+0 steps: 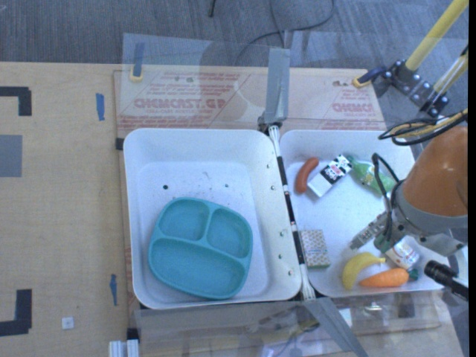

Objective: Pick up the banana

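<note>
In the right bin [335,288], one banana [356,268], one carrot [384,278], one sausage [305,175], tool [388,238] state unclear.

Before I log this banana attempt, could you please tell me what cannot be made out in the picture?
- The claw: in the camera view the arm's orange band and grey wrist cover it from above, so open or shut is unclear.
- The banana: its right end is hidden behind the carrot.
- The green item: partly hidden by a black cable, too blurred to identify.
- The black-and-white box: print too small to read.
</note>
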You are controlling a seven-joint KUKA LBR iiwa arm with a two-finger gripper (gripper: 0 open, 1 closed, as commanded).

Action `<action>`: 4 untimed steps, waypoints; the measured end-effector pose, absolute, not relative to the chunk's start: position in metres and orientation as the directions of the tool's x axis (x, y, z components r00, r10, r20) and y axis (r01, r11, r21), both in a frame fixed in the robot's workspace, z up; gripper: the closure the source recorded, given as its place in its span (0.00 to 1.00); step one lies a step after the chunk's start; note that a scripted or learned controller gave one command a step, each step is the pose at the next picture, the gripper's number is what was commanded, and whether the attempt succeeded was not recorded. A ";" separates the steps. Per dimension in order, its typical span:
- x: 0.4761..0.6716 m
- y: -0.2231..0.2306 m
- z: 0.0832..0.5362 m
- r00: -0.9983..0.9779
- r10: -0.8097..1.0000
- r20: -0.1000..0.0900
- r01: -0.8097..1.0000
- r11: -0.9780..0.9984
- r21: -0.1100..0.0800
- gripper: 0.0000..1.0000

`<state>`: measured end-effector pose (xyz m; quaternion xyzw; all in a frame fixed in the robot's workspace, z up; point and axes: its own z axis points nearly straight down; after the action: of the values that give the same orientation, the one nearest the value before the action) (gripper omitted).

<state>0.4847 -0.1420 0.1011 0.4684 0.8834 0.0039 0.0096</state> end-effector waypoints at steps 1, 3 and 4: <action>0.485 -0.142 0.101 -0.561 0.828 -0.013 0.828 0.561 0.016 0.00; 0.484 -0.142 0.101 -0.566 0.824 -0.015 0.824 0.566 0.015 1.00; 0.484 -0.142 0.101 -0.566 0.824 -0.014 0.824 0.566 0.015 0.00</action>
<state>0.4843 -0.1419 0.1011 0.4656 0.8849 0.0031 0.0098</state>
